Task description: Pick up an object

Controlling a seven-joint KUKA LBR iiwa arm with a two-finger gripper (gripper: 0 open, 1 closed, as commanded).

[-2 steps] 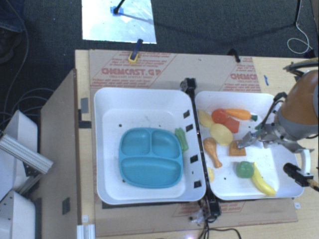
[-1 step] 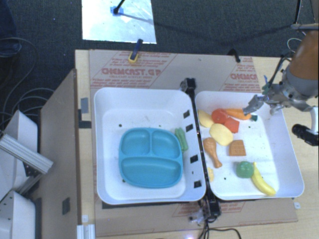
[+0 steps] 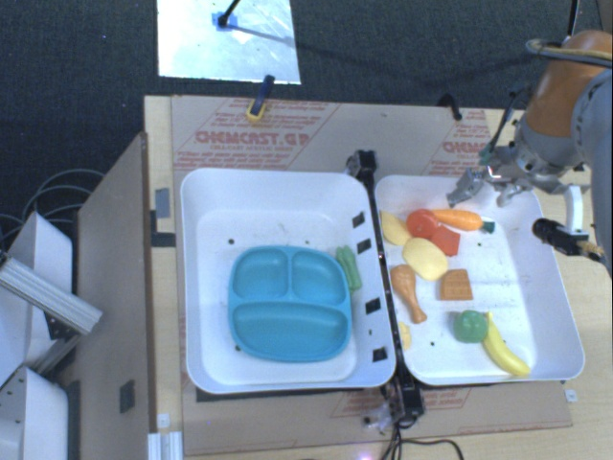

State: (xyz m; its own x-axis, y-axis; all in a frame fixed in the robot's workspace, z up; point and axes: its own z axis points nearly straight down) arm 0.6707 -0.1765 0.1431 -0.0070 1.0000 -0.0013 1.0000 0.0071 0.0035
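The toy food lies in the right bin (image 3: 546,286), toward its left and middle. A carrot (image 3: 458,219) sits uppermost, orange with a small green tip pointing right, touching a red tomato (image 3: 429,228) just below and to its left. Left of those is a pale yellow piece (image 3: 394,228) by the bin's inner wall. Under the tomato rests a yellow lemon-like lump (image 3: 425,258), and beside it, to the right, a small brown square like a cracker (image 3: 456,285). A chicken drumstick (image 3: 408,291) slants down from the lump toward the lower left. Near the lower right of the bin a green pepper (image 3: 469,326) touches a banana (image 3: 504,349).

The tool (image 3: 488,188) hangs over the upper edge of the right bin, just above and to the right of the carrot; nothing sits between its fingers, and whether they are spread or closed I cannot tell from here. The grey arm (image 3: 565,113) with its orange band comes in from the upper right of the frame.

The left bin (image 3: 206,286) holds a blue divided tray (image 3: 288,303), with a green pod-like piece (image 3: 349,267) lying against the tray's right edge. Both bins rest on a cardboard sheet (image 3: 287,132) on the worktop (image 3: 115,257). A shiny foil sheet (image 3: 228,27) lies on the dark floor at the upper left.
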